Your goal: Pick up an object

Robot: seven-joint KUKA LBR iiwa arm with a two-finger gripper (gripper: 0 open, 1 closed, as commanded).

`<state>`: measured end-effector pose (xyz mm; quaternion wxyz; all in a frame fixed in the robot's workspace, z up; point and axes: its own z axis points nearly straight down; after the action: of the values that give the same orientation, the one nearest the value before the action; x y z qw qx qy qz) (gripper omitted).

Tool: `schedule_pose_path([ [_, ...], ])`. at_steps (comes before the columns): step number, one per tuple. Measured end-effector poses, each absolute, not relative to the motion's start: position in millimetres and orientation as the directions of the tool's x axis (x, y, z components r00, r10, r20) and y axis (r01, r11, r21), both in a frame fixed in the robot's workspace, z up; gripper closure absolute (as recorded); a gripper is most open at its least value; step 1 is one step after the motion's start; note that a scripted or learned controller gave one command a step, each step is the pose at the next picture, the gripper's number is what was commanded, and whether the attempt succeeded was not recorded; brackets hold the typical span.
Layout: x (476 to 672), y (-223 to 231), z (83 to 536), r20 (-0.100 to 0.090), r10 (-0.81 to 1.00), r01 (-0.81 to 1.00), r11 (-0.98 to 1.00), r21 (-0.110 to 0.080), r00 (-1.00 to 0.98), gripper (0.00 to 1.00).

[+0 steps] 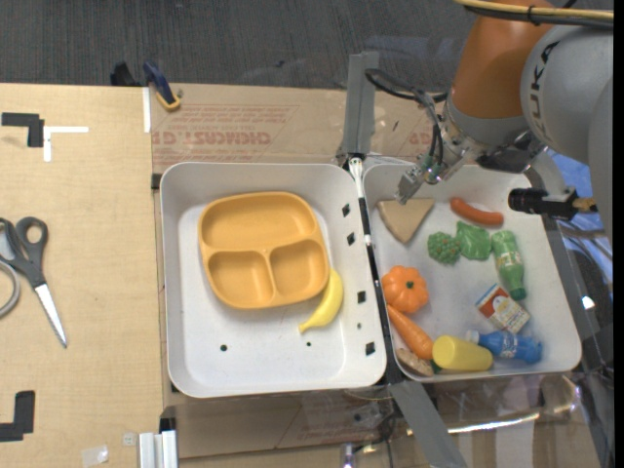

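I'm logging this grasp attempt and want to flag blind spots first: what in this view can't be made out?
- Gripper: small and partly blurred above the tan wedge; finger state and contact unreadable.
- Flat item at the right bin's near edge: covered by the carrot and yellow cylinder; identity unclear.
- Small carton: print too small to read.
- Scissors: one handle loop cut off by the left edge.

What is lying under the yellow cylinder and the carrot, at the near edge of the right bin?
A tan, flat piece pokes out beneath the carrot tip, beside the yellow cylinder. Most of it is covered, so I cannot identify it. The cylinder also overlaps the blue bottle.
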<state>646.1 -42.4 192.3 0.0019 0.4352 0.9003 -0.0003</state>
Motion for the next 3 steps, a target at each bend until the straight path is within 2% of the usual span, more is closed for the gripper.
schedule_pose_path([
  [1, 647.6, 24, 191, -0.002, 0.821, 0.821, 0.571, 0.000, -0.571, 1.00],
  [2, 647.6, 24, 191, -0.002, 0.821, 0.821, 0.571, 0.000, -0.571, 0.00],
  [3, 659.1, -23, 192, -0.003, 0.949, 0.949, 0.315, 0.000, -0.315, 0.00],
])
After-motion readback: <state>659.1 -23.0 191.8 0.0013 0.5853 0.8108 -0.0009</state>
